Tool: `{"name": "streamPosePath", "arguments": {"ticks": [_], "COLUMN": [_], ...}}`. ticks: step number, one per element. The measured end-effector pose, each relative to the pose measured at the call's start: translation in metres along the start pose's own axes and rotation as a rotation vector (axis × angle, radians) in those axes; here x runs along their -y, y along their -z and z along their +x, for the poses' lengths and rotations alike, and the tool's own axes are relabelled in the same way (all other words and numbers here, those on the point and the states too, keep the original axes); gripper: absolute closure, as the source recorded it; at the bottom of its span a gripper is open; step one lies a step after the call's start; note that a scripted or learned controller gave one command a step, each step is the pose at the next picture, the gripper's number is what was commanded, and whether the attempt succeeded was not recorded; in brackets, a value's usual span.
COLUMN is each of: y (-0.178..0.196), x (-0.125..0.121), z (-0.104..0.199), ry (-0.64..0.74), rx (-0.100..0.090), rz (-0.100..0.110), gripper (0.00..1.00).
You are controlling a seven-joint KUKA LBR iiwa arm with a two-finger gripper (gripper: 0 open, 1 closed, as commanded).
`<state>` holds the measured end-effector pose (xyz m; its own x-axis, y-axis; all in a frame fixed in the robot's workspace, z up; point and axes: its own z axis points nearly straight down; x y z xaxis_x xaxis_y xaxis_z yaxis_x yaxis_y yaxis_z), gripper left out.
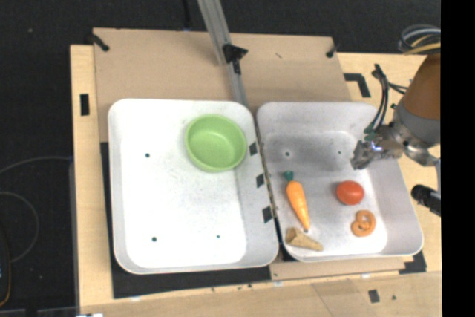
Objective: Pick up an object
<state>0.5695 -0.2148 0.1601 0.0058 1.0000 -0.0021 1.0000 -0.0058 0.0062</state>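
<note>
The end effector (365, 154) hangs over the upper right part of the right bin (312, 119), reaching in from the right on the grey arm (419, 131) with its orange band. It is small and dark from this slanted overhead angle, and whether it is spread or closed cannot be told; nothing can be made out in its grip.

Just below it, near but apart, a red tomato (349, 193) sits on the bin floor. Below that, close to the lower right corner, lies a small orange pretzel-shaped piece (363, 223). Further left, an orange carrot (297, 203) with a green top lies at a slant, tip pointing down and right. At its lower end rests a tan wedge-shaped piece (303, 239), possibly bread, close by the bin's front edge.

The left bin (141, 234) sits alongside on the counter (85, 85) and holds a green bowl (215, 143), upright, near its upper right corner. A thin metal pole (211, 4) slants in from the top of the frame toward the gap between the bins.

By the look of it, this is the approach step: no object is lifted yet. The tomato is the nearest candidate. The next move likely calls for shifting a little toward it, centring above it, descending, then closing around its round sides, which may slip.
</note>
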Motion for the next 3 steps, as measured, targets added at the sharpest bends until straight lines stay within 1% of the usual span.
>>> {"name": "streamPosePath", "arguments": {"ticks": [1, 2, 3], "y": [0.059, 0.104, 0.09], "x": [-0.008, -0.012, -0.03], "z": [-0.009, -0.009, 0.039], "ry": [0.008, 0.009, 0.012], "rx": [0.001, 0.0, -0.002], "rz": [-0.002, -0.001, 0.006], "gripper": [1.0, 1.0, 1.0]}}
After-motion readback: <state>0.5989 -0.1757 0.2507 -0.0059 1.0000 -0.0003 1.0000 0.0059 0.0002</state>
